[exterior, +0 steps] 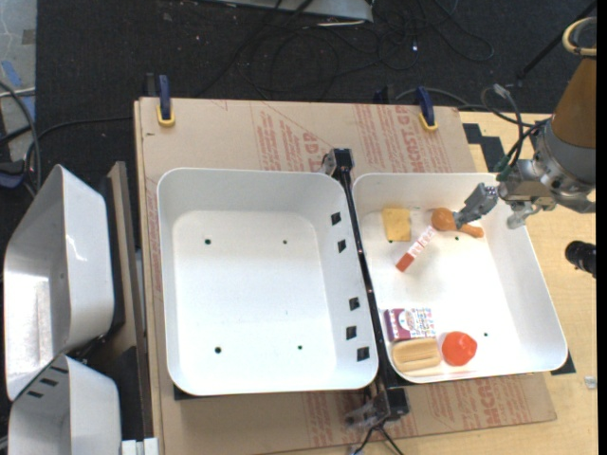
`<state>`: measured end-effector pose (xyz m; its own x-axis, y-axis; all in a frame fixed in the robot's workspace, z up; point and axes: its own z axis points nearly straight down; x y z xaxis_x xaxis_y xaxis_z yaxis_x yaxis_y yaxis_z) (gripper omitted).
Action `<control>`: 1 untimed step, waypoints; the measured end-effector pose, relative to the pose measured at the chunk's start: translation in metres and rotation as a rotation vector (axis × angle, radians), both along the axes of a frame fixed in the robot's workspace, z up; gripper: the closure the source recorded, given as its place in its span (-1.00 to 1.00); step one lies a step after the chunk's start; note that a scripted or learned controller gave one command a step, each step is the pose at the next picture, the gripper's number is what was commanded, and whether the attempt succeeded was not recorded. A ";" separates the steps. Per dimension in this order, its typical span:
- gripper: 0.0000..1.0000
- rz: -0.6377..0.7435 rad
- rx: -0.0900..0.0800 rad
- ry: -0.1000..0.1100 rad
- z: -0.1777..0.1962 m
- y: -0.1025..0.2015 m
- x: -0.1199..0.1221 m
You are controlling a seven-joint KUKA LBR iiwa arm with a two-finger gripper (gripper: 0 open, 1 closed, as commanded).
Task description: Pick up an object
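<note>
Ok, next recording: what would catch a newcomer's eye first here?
The claw reaches in over the right bin, close to an orange piece at its far side. The other things sit there too: a yellow block and a red-tipped tube nearby, and a purple carton, a bun and a red ball at the near edge.

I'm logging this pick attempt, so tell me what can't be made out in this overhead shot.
- Tool: small and blurred over the right bin; its grip state is unreadable.
- Orange object by the tool: contact can't be judged.
- Arm: cut off by the right edge.
- Purple carton: print too small to read.
- Left white tubs: cut off by the left edge.
</note>
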<state>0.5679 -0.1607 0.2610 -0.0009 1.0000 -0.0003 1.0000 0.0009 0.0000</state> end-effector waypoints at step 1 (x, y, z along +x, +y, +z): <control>-1.00 0.004 0.004 0.012 -0.165 0.022 0.035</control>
